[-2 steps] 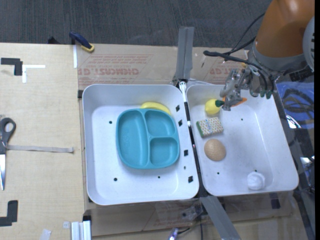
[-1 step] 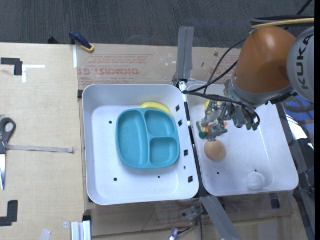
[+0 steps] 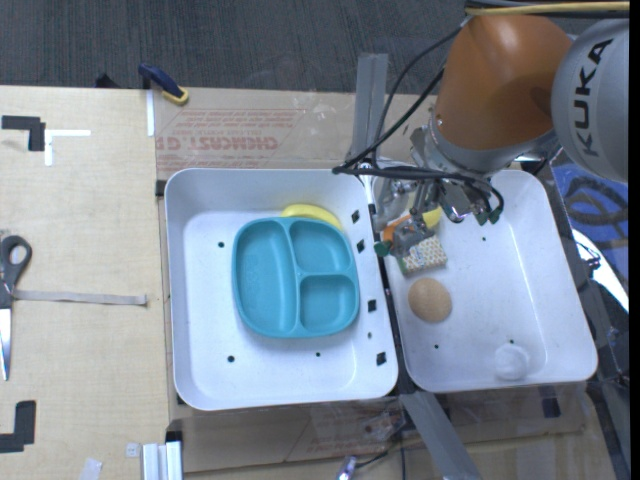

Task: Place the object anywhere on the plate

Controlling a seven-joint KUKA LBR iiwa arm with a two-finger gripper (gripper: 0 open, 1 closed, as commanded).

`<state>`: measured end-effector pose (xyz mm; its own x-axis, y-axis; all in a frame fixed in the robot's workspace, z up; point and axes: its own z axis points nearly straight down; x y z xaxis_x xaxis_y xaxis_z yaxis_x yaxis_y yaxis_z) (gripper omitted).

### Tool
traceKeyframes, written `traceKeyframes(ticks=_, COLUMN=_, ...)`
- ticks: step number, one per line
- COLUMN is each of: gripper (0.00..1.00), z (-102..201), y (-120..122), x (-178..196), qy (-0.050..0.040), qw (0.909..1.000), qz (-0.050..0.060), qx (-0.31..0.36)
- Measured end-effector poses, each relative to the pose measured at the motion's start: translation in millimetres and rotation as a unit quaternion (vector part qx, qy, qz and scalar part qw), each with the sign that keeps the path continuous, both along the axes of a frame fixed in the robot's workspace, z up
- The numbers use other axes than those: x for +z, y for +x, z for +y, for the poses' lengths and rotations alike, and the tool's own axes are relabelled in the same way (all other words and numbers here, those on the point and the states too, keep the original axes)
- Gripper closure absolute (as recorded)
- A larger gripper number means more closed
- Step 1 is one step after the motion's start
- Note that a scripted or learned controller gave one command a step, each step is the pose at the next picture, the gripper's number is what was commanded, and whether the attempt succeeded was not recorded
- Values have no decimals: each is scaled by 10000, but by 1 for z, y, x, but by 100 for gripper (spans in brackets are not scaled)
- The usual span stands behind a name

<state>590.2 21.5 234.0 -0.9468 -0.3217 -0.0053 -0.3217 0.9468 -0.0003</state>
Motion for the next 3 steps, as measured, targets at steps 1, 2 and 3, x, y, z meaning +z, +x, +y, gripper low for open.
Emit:
traceKeyframes(ticks=1, gripper=0, z=0, y=0, x=0, qy=0, qw=10000, qz=1, qx=-1)
traceKeyframes(ticks=2, gripper=100, z=0, y=1, x=10, qy=8, qw=10000, qz=-20, qx=-18)
traceKeyframes(ticks=3, gripper=0, z=0, y=1, x=10, qy=7, qw=10000, qz=-20, qx=-18)
